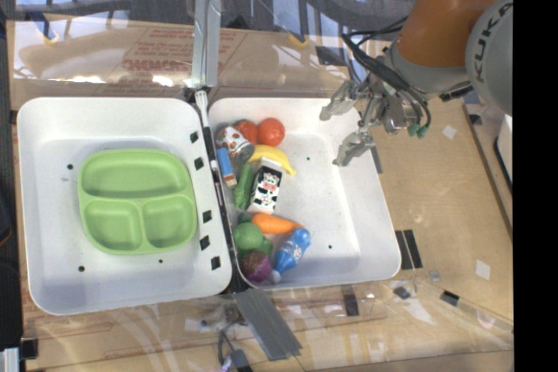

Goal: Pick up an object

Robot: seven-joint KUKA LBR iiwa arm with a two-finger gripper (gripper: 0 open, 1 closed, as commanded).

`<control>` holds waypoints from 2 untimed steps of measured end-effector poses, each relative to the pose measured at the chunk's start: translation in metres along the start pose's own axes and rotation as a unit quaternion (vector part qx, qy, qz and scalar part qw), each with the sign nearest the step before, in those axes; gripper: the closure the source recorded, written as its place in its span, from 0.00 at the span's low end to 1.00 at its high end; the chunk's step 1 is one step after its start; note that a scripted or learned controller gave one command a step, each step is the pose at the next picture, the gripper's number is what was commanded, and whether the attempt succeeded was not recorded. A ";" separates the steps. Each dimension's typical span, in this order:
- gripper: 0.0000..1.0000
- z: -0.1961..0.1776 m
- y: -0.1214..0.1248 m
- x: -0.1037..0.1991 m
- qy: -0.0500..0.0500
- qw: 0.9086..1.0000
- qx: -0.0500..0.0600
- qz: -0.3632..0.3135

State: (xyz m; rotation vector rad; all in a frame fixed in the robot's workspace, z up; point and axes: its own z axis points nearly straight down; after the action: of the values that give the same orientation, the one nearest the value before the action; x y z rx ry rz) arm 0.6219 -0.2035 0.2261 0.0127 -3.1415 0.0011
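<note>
The objects to pick lie heaped along the left wall of the right bin [370,222], taken here as the landmark. At the far end of the heap sits a red tomato [271,131], with a small can [232,139] just left of it against the wall. Nearer than those lie a yellow banana [272,159], a blue tube [226,165] along the wall, and a green cucumber [244,185] leaning beside a black-and-white milk carton [267,190]. Nearer still come an orange carrot [275,224], a green round fruit [248,235], a blue bottle [291,247] and a purple item [256,266] at the bin's near left corner. The claw [343,133] hangs over the bin's far right part, well apart from the heap, its two fingers [351,147] spread with nothing between them. The arm [449,17] reaches to it from beyond the bin's right side. Left of the right bin, touching it, is the left bin [44,213], holding a green divided tray [137,200]. Both bins rest on the surface [445,213].
</note>
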 end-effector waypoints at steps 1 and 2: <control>0.00 0.099 0.087 0.012 -0.001 1.000 -0.001 -0.026; 0.00 0.116 0.102 0.017 -0.011 1.000 0.007 0.008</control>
State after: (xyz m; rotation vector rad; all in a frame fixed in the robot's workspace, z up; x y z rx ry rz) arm 0.6040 -0.1020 0.1098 -0.0118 -3.1637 0.0223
